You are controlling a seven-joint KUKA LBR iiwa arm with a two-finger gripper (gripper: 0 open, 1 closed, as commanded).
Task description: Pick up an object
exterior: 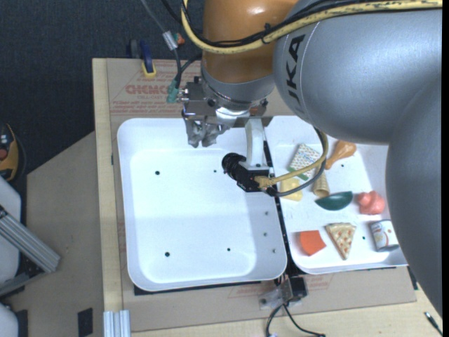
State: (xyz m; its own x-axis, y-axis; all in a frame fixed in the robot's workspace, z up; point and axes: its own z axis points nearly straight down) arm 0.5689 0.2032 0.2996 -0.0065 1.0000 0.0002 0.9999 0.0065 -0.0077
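Dark metal gripper of mine hangs low over the far edge of the shallow white left bin, near that bin's far wall. I cannot tell whether it is spread or pressed together. My grey arm, with its orange band, reaches in from the right above the shallow white right bin.

The things to pick all lie in that right bin, well apart from my gripper. A pale patterned wedge and a tan-orange piece lie at the far side. In the middle are a dark green curved piece with a beige cone just beside it, and a pink lump towards the right. On the near side lie a pizza-slice wedge, an orange-red block and a small can.
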